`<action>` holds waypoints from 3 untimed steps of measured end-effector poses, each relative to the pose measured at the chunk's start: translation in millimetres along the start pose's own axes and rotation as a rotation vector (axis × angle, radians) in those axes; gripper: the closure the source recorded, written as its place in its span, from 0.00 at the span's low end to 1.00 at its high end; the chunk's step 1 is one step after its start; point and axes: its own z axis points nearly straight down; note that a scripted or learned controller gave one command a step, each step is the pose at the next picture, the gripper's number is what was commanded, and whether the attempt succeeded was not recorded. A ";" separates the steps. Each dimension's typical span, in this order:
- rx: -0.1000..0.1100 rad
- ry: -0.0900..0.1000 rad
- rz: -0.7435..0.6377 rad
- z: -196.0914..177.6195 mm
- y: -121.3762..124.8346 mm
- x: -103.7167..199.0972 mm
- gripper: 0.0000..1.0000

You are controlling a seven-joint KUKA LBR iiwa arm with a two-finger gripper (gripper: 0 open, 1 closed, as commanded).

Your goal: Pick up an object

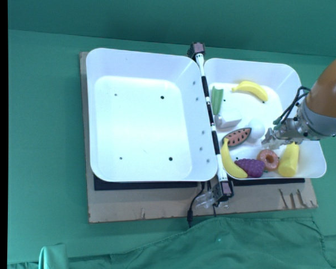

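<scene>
Gripper (273, 137) just above donut (268, 159)

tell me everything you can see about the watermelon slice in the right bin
The watermelon slice is a small toy wedge, plastic by the look, with a red face dotted by dark seeds and a dark green rind along its lower edge. It lies flat on the floor of the right bin, tilted with its right end higher in the view. A white ball sits against its right end, and the tip of a yellow banana reaches its left end.
</scene>
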 end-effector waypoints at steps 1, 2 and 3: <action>0.014 0.008 -0.005 -104.3 1.4 -8.7 1.00; 0.029 0.014 -0.005 -72.7 -3.7 7.8 1.00; 0.021 0.010 -0.005 -90.1 23.2 -7.7 1.00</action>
